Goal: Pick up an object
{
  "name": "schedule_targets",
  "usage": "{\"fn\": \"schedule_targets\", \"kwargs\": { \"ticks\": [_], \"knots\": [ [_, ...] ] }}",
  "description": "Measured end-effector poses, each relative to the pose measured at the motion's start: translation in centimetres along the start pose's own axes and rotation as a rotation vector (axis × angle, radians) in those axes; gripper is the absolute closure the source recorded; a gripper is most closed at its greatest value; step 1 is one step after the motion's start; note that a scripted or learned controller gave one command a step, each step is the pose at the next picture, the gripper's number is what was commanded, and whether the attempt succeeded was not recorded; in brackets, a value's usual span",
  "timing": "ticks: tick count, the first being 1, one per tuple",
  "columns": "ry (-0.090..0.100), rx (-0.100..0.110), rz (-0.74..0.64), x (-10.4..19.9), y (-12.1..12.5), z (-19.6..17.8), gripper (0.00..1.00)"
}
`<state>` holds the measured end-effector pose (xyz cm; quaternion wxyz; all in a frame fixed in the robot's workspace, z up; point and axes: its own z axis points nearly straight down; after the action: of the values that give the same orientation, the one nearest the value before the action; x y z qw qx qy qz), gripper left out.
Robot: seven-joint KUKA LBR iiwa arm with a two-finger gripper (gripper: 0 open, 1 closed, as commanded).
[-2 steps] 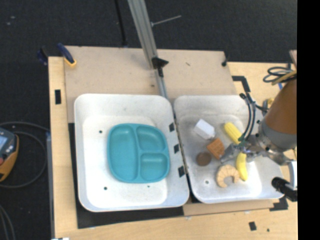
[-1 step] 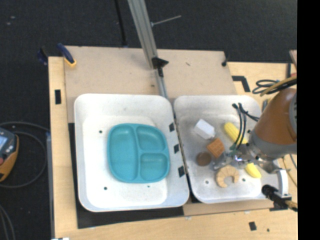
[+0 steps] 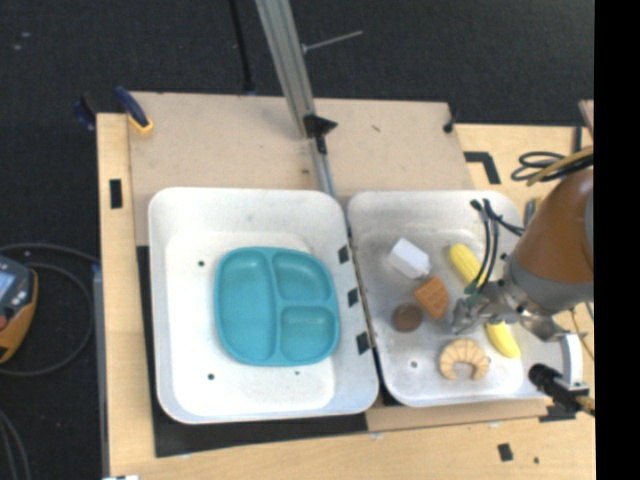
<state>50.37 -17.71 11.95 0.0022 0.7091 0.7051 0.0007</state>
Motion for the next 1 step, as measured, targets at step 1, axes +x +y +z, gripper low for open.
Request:
{"fn": "schedule_targets", "kwargs": {
  "ticks": [1],
  "knots": [
    [0.000, -0.003, -0.009, 0.66, -0.38, -5.26, 1.00]
  ]
}}
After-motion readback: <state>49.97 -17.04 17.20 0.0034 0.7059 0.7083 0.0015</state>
